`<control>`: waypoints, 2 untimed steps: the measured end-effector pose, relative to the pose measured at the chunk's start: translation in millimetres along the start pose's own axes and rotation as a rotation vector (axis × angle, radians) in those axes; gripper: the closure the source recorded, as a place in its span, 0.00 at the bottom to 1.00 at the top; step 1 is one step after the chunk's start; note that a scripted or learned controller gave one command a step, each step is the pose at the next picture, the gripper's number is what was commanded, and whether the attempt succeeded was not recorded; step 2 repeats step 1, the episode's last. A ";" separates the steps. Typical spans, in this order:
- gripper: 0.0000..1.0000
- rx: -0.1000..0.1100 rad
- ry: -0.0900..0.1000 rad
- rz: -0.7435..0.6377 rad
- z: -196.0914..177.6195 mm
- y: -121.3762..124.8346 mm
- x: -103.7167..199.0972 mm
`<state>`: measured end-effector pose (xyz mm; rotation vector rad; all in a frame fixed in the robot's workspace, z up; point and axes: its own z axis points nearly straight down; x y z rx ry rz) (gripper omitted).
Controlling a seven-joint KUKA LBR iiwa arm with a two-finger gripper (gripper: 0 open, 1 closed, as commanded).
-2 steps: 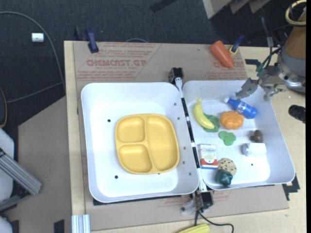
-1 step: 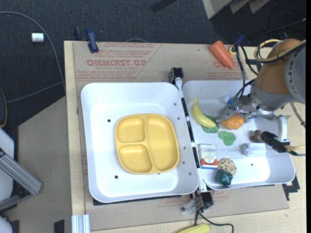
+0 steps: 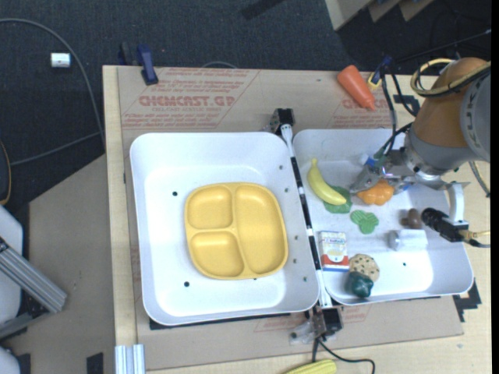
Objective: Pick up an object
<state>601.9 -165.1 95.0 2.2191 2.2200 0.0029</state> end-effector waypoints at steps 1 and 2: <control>1.00 0.001 0.001 -0.001 -52.9 27.8 62.0; 1.00 0.001 0.001 -0.001 -52.9 27.8 62.0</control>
